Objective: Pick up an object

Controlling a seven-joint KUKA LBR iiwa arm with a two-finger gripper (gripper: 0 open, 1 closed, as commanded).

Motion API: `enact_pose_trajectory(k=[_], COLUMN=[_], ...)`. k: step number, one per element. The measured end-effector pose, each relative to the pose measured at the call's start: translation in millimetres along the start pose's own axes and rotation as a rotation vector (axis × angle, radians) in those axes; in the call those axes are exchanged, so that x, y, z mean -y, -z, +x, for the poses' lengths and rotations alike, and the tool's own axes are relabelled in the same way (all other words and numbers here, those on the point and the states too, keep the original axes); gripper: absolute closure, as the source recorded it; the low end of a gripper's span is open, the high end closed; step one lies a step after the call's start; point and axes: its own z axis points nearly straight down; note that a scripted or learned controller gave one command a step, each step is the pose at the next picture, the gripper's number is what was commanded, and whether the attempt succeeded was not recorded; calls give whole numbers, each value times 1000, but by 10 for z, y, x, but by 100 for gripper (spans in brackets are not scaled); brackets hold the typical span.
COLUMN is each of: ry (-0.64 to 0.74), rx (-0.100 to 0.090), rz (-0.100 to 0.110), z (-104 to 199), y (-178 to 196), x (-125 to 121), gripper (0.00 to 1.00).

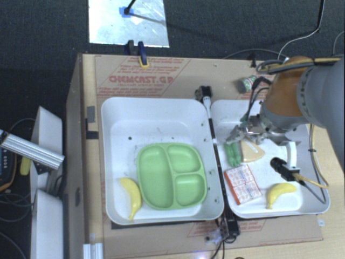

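My gripper (247, 134) hangs low over the upper left part of the right bin (310, 209), with the grey arm and its orange band reaching in from the right. Directly under and beside it lie a green pod-like object (233, 154) and a pale cream wedge (251, 151); the gripper hides their upper ends. Whether it touches either one I cannot make out. Closer to the front of the same bin rest a red-and-white patterned box (242, 183) and a small yellow banana (279, 193).
The left bin (161, 115) holds a green divided plate (171, 175) and a second banana (131, 196) at its front left. A dark divider (214, 150) runs between the bins. Cardboard lies under both.
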Motion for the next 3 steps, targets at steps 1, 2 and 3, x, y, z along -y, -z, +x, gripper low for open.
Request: enact_pose_trajectory(k=[1,2,3], ry=[-1,0,2], rx=[1,-1,3], rz=[-3,-6,-1], z=[160,90,-551], y=[12,9,-15], x=[425,568,-570], gripper=[0,0,0])
